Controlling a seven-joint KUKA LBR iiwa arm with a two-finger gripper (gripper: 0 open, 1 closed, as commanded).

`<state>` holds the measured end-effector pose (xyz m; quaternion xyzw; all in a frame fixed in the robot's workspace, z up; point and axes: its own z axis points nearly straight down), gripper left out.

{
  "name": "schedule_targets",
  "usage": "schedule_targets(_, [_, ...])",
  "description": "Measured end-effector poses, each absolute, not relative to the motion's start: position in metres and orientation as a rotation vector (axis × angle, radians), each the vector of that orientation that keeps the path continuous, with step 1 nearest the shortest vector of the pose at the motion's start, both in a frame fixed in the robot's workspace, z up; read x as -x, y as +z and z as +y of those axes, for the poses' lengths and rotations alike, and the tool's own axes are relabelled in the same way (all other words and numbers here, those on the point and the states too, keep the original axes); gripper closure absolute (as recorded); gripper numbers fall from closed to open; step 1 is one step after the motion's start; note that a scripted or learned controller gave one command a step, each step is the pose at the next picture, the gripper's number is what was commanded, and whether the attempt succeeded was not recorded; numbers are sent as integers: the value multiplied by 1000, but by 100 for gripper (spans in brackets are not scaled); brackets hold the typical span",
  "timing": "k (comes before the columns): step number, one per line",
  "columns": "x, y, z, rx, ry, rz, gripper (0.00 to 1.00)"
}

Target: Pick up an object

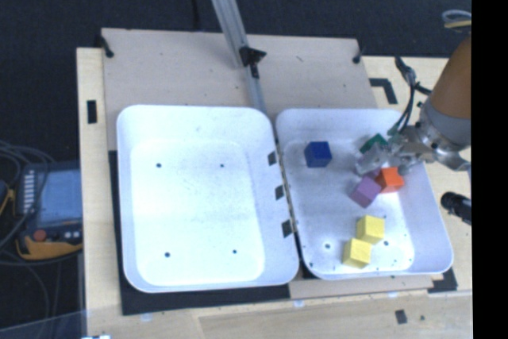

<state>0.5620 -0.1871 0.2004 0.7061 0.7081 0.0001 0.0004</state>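
The right bin (325,250) holds a blue cube (317,154), a purple block (366,190), an orange block (390,179), a green piece (373,144) and two yellow blocks (370,229) (357,252). My gripper (376,163) reaches in from the right and hangs low over the bin, just above the purple and orange blocks and beside the green piece. The grey fingers blur against the white bin floor, and nothing visibly sits between them.
The left bin (198,194) lies beside the right one across a narrow divider. A slanted metal pole (226,4) rises behind the bins. A handheld pendant with cables (48,206) sits off the bench's left edge.
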Motion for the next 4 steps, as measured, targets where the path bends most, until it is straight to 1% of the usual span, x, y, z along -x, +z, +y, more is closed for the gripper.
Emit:
schedule_targets(1, [-562, 201, -187, -2219, 1, 2223, 0])
schedule_targets(2, [-562, 138, -183, -2223, -5, 2224, 0])
schedule_targets(3, [-563, 97, -184, -2219, 1, 2218, 0])
schedule_targets(4, [-564, 110, -185, -2223, 6, 2209, 100])
